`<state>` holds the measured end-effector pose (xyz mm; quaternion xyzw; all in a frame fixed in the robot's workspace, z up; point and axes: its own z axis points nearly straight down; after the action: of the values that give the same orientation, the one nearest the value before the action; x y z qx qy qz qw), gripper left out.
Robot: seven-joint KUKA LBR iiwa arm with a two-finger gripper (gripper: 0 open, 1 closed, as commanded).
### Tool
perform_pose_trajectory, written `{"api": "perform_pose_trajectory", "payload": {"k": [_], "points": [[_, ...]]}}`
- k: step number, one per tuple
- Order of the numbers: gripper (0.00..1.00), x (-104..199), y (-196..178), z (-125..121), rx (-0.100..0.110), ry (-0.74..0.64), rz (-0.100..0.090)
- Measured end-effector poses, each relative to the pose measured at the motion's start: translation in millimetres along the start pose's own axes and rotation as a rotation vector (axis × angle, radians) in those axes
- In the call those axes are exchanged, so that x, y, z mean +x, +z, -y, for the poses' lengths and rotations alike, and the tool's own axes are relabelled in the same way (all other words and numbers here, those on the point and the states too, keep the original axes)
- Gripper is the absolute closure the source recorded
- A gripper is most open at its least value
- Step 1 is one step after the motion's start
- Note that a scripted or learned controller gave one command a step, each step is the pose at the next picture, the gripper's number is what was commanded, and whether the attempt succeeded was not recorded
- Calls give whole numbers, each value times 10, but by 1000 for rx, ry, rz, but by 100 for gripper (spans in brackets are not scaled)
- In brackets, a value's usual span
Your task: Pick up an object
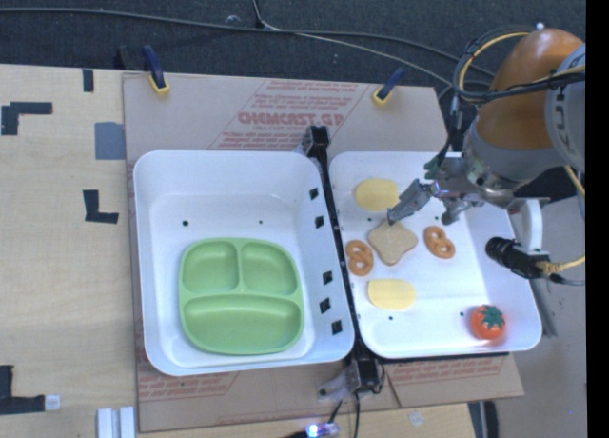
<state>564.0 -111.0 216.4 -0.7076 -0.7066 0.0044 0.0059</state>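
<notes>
The right bin (514, 279) holds a slice of toast (393, 243), two pretzels (360, 257) (439, 242), a pale yellow chip (377, 193), a yellow oval piece (391, 293) and a red tomato (487, 323). My gripper (430, 208) hangs over the bin's upper middle, just above and right of the toast. It is open, with one dark finger (407, 205) slanting down toward the toast and the other (454, 208) above the right pretzel. Nothing sits between the fingers.
The left bin (152, 189) contains a green divided plate (241, 295). A black divider (328, 227) runs between the bins. Blue and yellow clamps (155, 74) (386, 89) hold the cardboard at the back. Cables loop near the arm's wrist (519, 257).
</notes>
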Motion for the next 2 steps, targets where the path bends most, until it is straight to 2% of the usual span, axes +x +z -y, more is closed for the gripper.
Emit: {"api": "perform_pose_trajectory", "payload": {"k": [1, 2], "points": [[0, 2, -73, -26, -13, -3, 2], [0, -6, 369, 11, -9, -2, 3]]}}
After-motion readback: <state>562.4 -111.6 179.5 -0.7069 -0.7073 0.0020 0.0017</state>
